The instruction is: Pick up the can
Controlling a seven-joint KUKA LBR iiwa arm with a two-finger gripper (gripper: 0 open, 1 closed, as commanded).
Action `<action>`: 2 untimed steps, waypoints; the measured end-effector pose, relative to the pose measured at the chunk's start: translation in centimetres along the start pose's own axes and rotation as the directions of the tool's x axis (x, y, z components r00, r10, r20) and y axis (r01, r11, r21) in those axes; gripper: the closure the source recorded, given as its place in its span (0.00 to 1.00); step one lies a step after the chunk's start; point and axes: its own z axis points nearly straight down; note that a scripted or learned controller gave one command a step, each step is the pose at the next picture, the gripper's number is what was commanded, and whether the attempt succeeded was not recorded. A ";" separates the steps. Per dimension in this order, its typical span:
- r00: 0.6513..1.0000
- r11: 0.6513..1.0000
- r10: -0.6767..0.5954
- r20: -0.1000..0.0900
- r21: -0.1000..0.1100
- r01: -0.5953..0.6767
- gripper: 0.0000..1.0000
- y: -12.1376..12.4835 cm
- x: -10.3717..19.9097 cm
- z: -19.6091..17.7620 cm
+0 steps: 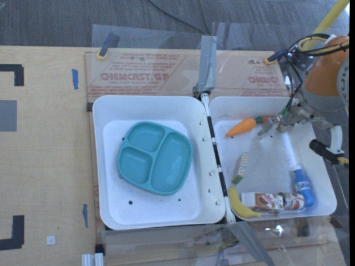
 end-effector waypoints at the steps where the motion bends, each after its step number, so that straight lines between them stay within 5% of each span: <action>1: 1.000 1.000 -0.001 0.021 -0.010 0.001 1.00 0.1 -0.4 -1.2; 2: 1.000 1.000 -0.007 0.004 -0.004 0.007 0.00 0.4 0.3 -1.2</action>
